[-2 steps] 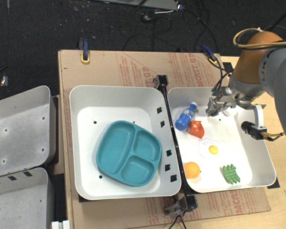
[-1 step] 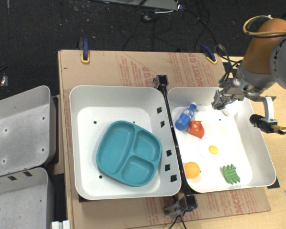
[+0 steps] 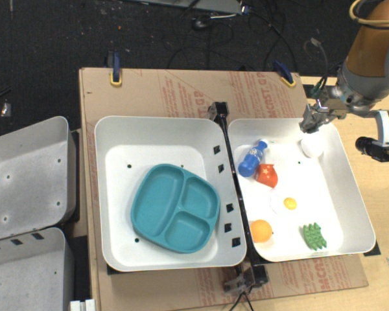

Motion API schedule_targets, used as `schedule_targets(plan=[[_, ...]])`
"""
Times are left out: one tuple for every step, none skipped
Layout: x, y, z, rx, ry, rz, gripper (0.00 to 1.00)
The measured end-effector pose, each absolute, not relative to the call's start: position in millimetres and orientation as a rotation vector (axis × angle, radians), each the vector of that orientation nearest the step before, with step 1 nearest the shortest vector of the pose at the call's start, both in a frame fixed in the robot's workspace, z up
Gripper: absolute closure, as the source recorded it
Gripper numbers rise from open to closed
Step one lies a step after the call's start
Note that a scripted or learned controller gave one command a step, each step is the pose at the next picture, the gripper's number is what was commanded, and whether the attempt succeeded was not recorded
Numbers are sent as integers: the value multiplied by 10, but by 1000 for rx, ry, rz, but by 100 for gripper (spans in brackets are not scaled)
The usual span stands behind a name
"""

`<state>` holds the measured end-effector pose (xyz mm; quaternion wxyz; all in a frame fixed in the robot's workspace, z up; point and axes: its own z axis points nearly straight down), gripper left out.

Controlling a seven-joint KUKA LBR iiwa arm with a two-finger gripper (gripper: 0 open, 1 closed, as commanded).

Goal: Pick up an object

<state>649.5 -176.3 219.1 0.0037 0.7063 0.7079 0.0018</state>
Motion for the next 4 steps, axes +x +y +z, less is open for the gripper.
schedule_targets(plan=[[6505, -1764, 2367, 2216, 2221, 3, 100], [6384, -1282, 2450, 2216, 2228, 1, 100], [6215, -710, 2387, 2215, 2232, 0, 100], [6046, -188, 2377, 2215, 2232, -1, 100]])
